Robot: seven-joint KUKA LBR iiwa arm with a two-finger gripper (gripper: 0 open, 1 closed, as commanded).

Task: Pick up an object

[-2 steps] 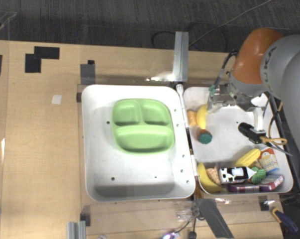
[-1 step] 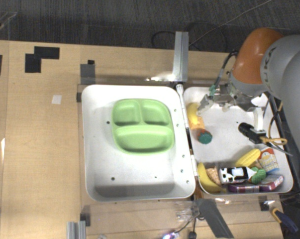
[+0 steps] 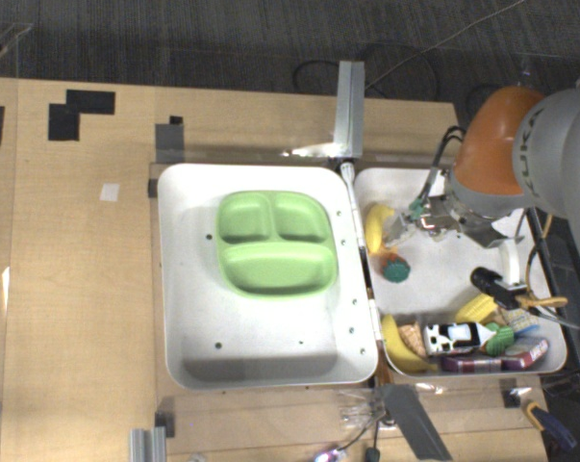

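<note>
My gripper [image 3: 416, 221] is low over the upper part of the right bin [image 3: 434, 258], reaching in from the right. Just to its left a yellow banana-shaped toy [image 3: 375, 227] lies against the bin's left wall. Below the gripper sit a small orange piece [image 3: 390, 255] and a teal ball [image 3: 396, 271], both apart from it. Nothing can be seen held in the gripper.
Along the right bin's front edge lie a yellow toy [image 3: 402, 341], a black-and-white toy [image 3: 457, 336], a yellow wedge [image 3: 476, 308], a green piece [image 3: 501, 338] and a purple-red item [image 3: 491, 361]. The left bin [image 3: 189, 258] holds a green divided plate [image 3: 274, 241].
</note>
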